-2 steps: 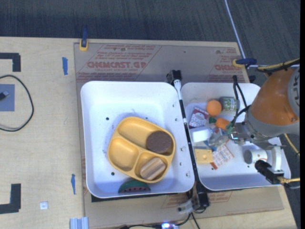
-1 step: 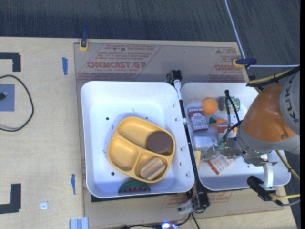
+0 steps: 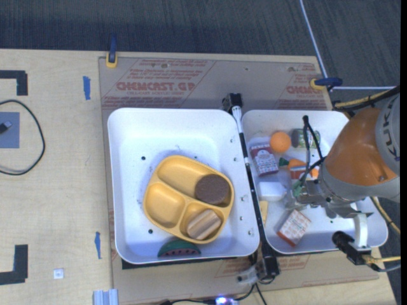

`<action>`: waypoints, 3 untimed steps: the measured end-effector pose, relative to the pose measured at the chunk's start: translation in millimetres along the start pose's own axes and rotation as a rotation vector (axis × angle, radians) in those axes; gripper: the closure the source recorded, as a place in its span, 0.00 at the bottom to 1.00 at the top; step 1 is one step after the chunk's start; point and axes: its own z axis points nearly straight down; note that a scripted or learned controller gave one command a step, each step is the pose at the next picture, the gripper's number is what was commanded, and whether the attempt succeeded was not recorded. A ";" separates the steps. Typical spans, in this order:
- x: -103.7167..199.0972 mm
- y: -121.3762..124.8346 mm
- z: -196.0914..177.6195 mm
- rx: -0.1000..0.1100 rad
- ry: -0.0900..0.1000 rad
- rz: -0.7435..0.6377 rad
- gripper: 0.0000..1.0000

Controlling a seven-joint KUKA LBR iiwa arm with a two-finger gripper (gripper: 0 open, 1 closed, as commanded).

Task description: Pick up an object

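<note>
My gripper (image 3: 299, 196) hangs low over the middle of the right bin (image 3: 376, 235), under the grey wrist and the orange band. Just below it lies a small red and white box (image 3: 294, 226), tilted. Left of it sits a white block (image 3: 272, 189). Farther back in this bin are an orange ball (image 3: 279, 142), a purple-labelled packet (image 3: 265, 159), a green can (image 3: 299, 137) and an orange carrot-like piece (image 3: 294, 165). The arm hides the bin's right half.
The left bin (image 3: 127, 170) holds a yellow divided tray (image 3: 164, 202) with a brown round cookie (image 3: 212, 189) and a tan bread roll (image 3: 203, 222). A watermelon slice (image 3: 180, 249) lies at that bin's front edge. A black cable loops on the bench at far left.
</note>
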 end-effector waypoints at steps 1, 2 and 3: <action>0.0 -0.1 0.1 0.000 0.000 0.000 0.00; 6.4 -2.9 10.8 0.009 0.002 0.000 0.00; 6.2 -0.4 -0.1 0.002 0.001 0.001 1.00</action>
